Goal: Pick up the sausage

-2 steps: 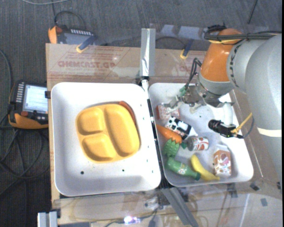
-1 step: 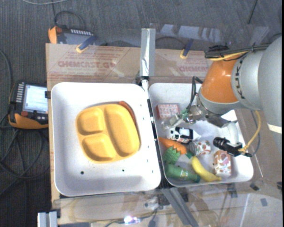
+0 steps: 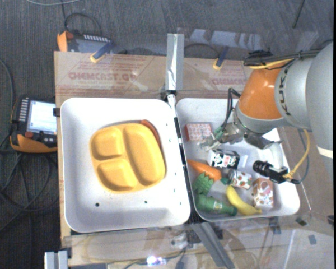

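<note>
Logging sausage (image 3: 151, 128) lying in the left bin (image 3: 78, 206), pressed against the upper right corner of the yellow divided tray (image 3: 129, 156). Showing as a narrow red-brown strip along the tray rim, the rest seemingly tucked beneath it.

Placing gripper (image 3: 217, 140) over the upper middle of the right bin (image 3: 285, 206), hanging between a pink box (image 3: 197, 131) and a black-and-white carton (image 3: 224, 159). Not managing to read from this view whether the gripper is spread or closed. Finding sausage well apart from it: sitting to its left in the view and slightly higher, with the two bins' adjoining rims running between them.

Reading long axis as diagonal, running from upper left to lower right in the view and bending gently with the tray corner. Lower end pointing toward the shared rims; upper end pointing toward the left bin's far wall.

Checking room around it: tray rim touching the whole inner side, leaving that side closed. Seeing a strip of bare white floor on the outer side, between sausage and the left bin's right wall, and more bare floor toward the far wall.

Noting crowding in the right bin below the gripper: carrot (image 3: 204, 168), green bottle (image 3: 215, 205), banana (image 3: 241, 202) and a small patterned carton (image 3: 263, 192) lying close together.
</note>
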Available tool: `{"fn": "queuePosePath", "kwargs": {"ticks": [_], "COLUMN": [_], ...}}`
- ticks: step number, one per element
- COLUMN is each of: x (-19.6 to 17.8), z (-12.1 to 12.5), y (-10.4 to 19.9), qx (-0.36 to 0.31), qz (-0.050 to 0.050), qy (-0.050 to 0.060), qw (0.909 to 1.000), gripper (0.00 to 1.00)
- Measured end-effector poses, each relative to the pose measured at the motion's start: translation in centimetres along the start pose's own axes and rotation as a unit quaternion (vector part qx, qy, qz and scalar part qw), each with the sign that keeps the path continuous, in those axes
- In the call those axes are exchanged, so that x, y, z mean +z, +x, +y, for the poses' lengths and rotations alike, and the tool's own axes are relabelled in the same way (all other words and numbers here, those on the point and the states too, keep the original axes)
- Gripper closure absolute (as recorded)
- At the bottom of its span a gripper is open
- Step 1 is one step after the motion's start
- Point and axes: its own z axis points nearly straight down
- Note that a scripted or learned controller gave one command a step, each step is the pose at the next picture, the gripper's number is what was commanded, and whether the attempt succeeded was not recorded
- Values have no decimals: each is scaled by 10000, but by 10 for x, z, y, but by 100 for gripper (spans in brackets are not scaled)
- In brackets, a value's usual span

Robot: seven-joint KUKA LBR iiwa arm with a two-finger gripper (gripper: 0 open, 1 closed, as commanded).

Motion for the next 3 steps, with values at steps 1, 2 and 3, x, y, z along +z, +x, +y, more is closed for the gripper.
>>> {"fn": "queuePosePath", "kwargs": {"ticks": [1,2,3], "x": [11,-21,-154], "z": [-1,41,81], "y": [-8,-37,43], "qx": [-692,-163,314], "qz": [-2,14,-1], "qy": [64,126,133], "qw": [9976,9998,9994], "gripper": [100,100,100]}}
